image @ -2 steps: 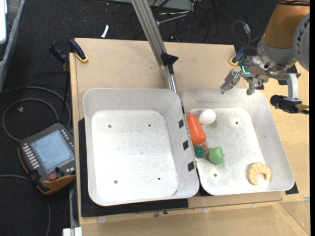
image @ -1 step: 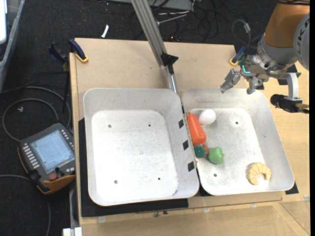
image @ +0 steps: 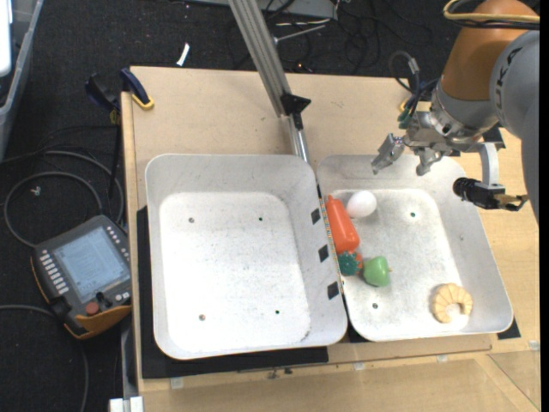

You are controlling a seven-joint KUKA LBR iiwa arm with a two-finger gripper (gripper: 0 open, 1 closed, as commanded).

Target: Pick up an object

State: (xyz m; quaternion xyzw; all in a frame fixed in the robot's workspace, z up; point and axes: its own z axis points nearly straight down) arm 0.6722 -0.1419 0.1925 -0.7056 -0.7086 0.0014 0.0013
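My gripper (image: 404, 159) hangs over the back edge of the right bin (image: 480, 239), with its two fingers spread open and nothing between them. In that bin, a white egg (image: 361, 203) lies near the back left, just below and left of the gripper. An orange carrot (image: 341, 225) rests along the bin's left wall. In front of the carrot are a small teal piece (image: 349, 264) and a green pepper-like toy (image: 377, 270). A tan croissant-shaped piece (image: 451, 302) sits in the front right corner.
The left bin (image: 163, 230) stands beside the right one, their walls touching. A slanted metal bar (image: 262, 45) runs from the back down to the gap between the bins. A teach pendant (image: 81, 269) lies on the floor at the left.
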